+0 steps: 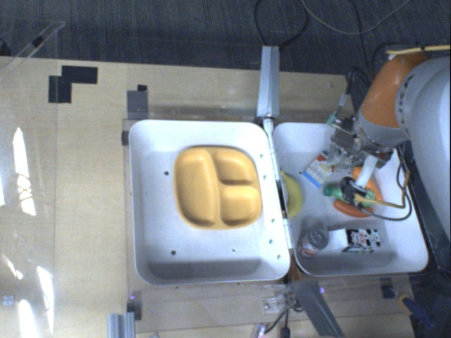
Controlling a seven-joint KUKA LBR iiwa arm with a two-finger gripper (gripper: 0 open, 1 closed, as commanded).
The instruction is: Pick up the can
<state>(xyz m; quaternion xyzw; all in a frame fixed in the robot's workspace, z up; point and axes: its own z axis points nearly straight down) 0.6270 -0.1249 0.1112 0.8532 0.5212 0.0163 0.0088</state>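
**Mara:** What is worrying you, going from the left?

**Me:** The left bin [144, 189] is carrying a yellow divided tray [217, 186], which is staying out of my way. The trouble is all sitting in the right bin [416, 255]. A yellow-green round thing [294, 192] is leaning against its left wall, and a small colourful carton [317, 170] is lying just beside the arm's wrist.

**Mara:** And the can?

**Me:** The can [342, 239] is lying on its side near the front wall of the right bin, with its silvery end pointing left and its printed body running right. I am judging that it is going to roll or skid along that wall if I am pressing on it off-centre, and the wall is leaving little room on the near side.

**Mara:** What is the hand doing?

**Me:** The gripper [345, 162] is hanging further back in the bin, apart from the can and over the clutter. I cannot tell whether it is open or closed. An orange item [350, 204] is lying between it and the can, so I am risking a grab at the wrong thing
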